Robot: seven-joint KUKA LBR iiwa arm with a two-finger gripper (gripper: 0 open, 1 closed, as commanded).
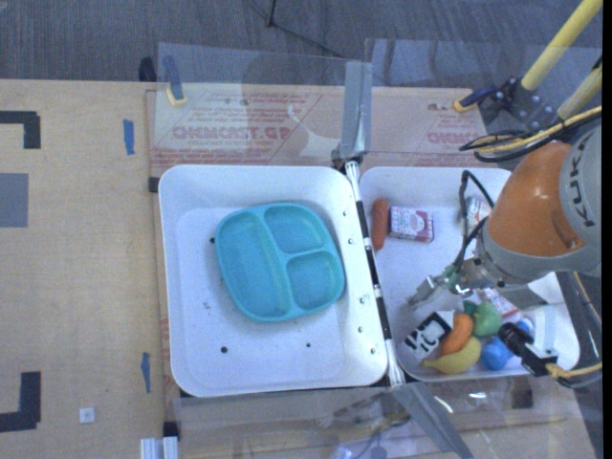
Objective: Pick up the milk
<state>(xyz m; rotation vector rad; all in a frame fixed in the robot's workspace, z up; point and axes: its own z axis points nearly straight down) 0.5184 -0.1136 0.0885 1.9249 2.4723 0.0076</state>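
Right bin (432, 256), near corner: your target, the milk (426, 332), a small carton with black-and-white patches, lies against the bin's front left wall, touching a banana (457, 357) on its right. A carrot (460, 332), a green piece (485, 318) and a blue ball (494, 355) crowd in just beyond that. The gripper (448, 287) hangs just behind the milk with nothing visibly in it; you cannot tell from this angle whether it is open or closed. To grasp cleanly, you would likely do best to come down on the carton's left portion, away from the banana and carrot, and close across its narrow sides. A crooked approach could snag the fruit instead. Farther back in the same bin are a sausage (381, 223) and a red-and-white packet (411, 224), well apart from the work. The left bin (191, 333) holds a blue divided plate (279, 260). Both bins sit on a pale wooden bench (76, 256) with blue tape marks. At the far edge there are clear panels (249, 113), then grey floor (96, 17) with cables.
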